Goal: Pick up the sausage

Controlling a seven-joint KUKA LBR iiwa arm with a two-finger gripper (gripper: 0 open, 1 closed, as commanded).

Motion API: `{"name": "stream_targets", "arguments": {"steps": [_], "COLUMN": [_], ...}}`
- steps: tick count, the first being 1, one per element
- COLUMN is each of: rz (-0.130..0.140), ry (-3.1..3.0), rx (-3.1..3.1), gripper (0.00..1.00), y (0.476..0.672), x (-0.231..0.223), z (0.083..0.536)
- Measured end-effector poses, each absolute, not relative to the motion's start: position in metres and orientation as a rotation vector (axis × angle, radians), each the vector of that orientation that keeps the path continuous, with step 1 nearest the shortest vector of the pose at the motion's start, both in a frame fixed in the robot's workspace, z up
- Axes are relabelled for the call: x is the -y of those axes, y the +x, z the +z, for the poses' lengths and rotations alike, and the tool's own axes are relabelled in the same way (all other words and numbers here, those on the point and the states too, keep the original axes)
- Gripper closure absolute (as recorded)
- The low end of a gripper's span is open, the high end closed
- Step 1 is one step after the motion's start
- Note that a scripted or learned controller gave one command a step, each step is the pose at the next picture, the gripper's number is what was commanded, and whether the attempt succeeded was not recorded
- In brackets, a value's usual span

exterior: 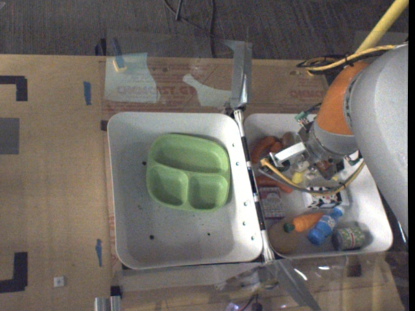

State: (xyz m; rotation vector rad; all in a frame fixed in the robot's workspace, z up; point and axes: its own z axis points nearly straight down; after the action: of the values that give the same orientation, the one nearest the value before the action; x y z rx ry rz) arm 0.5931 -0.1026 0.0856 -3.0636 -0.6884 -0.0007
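Grey arm [382, 115] over right white bin [376, 238], claw [299, 167] grip indiscernible, reddish-brown sausage [262, 148] just left, green divided plastic tray [189, 172] far left.

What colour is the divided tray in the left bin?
Light green, plain; the divided tray shows clearly in the camera view.

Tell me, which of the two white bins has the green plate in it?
The left bin holds the green divided plate. The right bin, where the arm reaches in, holds small cluttered items instead.
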Motion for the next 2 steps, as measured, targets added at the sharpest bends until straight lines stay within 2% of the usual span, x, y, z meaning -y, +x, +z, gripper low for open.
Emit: {"name": "stream_targets", "arguments": {"steps": [1,2], "rz": [0.001,0.0], "ry": [-3.064,-3.119], "rx": [0.688,0.35], "gripper": [0.0,0.0], "y": [0.593,0.522], "x": [0.103,0.098], "z": [0.085,0.086]}}
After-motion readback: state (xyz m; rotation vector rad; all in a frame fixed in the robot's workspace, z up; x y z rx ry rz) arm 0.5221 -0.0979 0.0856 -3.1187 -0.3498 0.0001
